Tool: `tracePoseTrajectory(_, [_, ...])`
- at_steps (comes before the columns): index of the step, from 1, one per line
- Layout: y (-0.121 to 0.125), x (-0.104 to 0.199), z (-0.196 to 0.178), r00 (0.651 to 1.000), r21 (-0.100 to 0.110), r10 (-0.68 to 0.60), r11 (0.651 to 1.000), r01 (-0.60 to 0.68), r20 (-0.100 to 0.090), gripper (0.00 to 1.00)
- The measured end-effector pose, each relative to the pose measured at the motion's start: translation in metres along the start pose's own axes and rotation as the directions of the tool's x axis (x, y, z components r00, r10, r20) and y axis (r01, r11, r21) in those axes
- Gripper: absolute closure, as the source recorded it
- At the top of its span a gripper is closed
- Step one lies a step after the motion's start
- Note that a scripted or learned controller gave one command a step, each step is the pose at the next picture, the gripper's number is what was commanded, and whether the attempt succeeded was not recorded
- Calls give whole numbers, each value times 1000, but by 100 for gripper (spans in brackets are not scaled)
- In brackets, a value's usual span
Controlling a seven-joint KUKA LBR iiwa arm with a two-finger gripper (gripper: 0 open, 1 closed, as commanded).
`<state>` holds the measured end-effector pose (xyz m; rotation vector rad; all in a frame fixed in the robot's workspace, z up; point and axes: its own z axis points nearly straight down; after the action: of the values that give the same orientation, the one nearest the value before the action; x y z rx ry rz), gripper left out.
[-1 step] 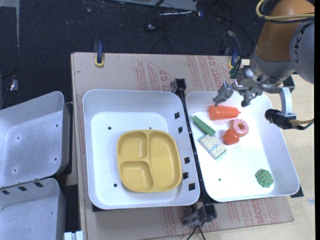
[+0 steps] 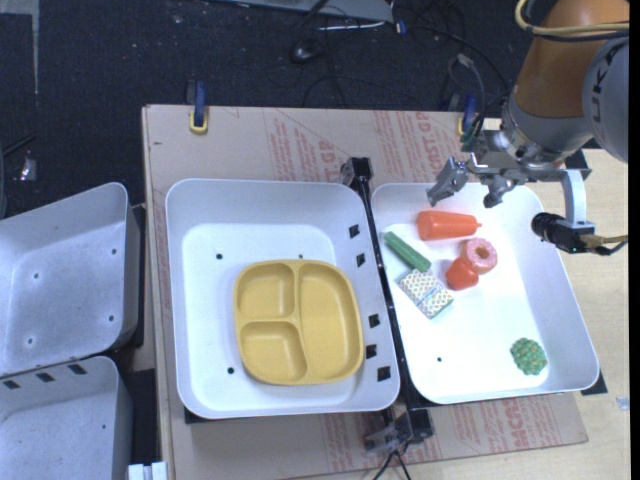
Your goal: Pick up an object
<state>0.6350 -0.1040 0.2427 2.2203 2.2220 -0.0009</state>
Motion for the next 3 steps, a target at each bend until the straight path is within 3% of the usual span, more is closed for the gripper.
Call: tracePoseTrajectory(3, [-14, -10, 154, 1000, 5, 2, 1000, -2, -1, 0])
